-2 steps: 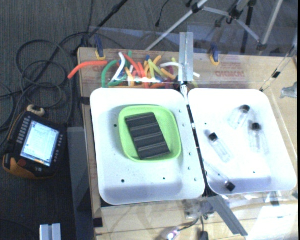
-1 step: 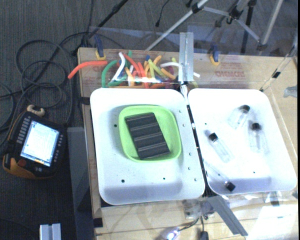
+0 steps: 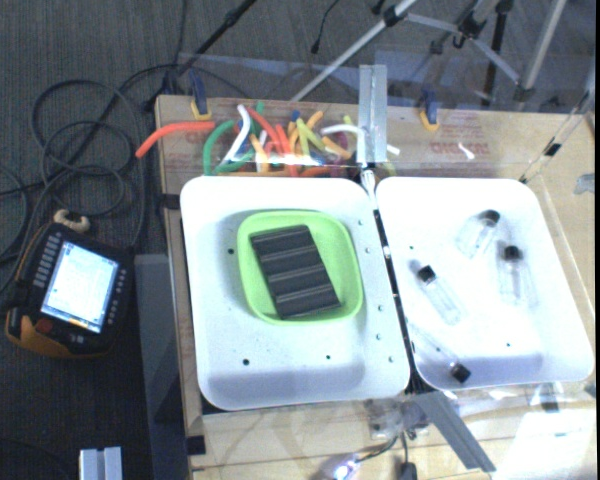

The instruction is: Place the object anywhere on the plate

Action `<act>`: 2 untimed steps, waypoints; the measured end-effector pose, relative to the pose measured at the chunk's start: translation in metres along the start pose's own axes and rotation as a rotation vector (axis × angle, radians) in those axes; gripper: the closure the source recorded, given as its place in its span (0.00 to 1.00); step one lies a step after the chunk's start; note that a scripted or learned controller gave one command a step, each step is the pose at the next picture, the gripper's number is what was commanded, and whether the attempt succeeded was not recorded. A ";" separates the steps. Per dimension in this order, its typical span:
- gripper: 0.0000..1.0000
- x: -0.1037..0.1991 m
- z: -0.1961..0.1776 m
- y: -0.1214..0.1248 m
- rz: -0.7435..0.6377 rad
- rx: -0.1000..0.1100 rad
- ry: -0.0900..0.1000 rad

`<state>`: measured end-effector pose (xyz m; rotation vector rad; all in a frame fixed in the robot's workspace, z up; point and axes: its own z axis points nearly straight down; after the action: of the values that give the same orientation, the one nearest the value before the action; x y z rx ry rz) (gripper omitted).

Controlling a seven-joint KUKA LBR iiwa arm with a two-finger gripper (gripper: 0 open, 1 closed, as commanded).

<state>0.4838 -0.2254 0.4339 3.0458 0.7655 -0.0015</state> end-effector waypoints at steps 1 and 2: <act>0.00 0.000 0.000 0.000 0.137 -0.001 -0.001; 0.00 0.001 0.000 -0.001 0.260 0.000 -0.001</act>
<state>0.4842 -0.2246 0.4339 3.1188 0.3644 -0.0026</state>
